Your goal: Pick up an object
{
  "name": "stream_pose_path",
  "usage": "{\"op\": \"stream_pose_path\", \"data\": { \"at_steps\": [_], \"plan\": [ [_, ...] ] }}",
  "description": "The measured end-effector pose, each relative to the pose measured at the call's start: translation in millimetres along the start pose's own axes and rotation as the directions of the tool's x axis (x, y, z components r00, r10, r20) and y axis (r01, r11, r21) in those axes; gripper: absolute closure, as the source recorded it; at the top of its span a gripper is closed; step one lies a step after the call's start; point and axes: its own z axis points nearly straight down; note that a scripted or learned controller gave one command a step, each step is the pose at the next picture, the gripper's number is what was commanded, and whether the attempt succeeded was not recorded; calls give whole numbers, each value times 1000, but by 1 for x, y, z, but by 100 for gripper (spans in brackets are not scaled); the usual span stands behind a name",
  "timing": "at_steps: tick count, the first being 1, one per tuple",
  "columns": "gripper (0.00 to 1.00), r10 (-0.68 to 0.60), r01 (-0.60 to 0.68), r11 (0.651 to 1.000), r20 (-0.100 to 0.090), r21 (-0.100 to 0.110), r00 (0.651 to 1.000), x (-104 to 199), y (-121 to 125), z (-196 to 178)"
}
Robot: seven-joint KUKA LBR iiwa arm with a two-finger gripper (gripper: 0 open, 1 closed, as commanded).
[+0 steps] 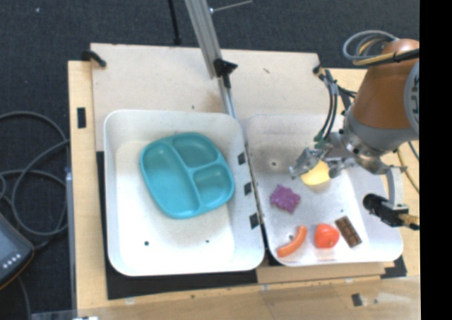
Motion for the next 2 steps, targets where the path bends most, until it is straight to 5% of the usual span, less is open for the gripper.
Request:
{"op": "stream_pose_path", "data": {
  "at_steps": [2],
  "plan": [
    [0, 1, -1, 1000, 0, -5, 1000, -9, 2, 110]
  ]
}}
